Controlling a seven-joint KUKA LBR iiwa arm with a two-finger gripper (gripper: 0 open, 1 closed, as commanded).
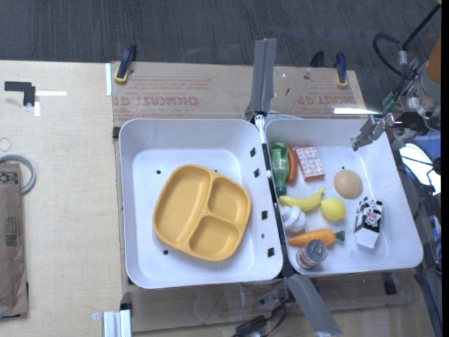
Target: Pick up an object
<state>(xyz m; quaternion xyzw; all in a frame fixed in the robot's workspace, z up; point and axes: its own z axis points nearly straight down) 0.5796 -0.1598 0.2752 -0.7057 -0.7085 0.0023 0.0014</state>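
Bench seen from above at a slant, its pale wooden top [56, 188] filling the left of the frame, with dark grey carpet-like floor [210, 12] across the top. Two shallow white bins sit side by side on a sheet of brown cardboard [182, 90] printed with red lettering and held at its far edge by blue-and-yellow clamps [126, 62].

The left bin [133, 188], at centre frame, holds a yellow divided plate [202, 213] with three compartments, lying flat and slightly turned.

The right bin [393, 188] holds a cluster of toy groceries. Along its left wall lies a green bottle [279, 167], with a small red-and-white box [309, 163] just beside it. Below these a yellow banana [303, 201] rests next to a lemon [332, 208]. A tan egg [347, 184] lies near the middle. A small milk carton [368, 222] with cow markings stands toward the right wall. Near the front edge are a carrot [316, 237], a white garlic bulb [294, 220] and a small round can [312, 253].

The gripper [366, 135] hangs at the upper right, above the far right corner of the right bin, well apart from every object. Whether its fingers are apart or together cannot be told. Black cables [393, 48] loop behind the arm at the right edge.

A brown paper bag [12, 237] lies at the lower left edge of the bench.
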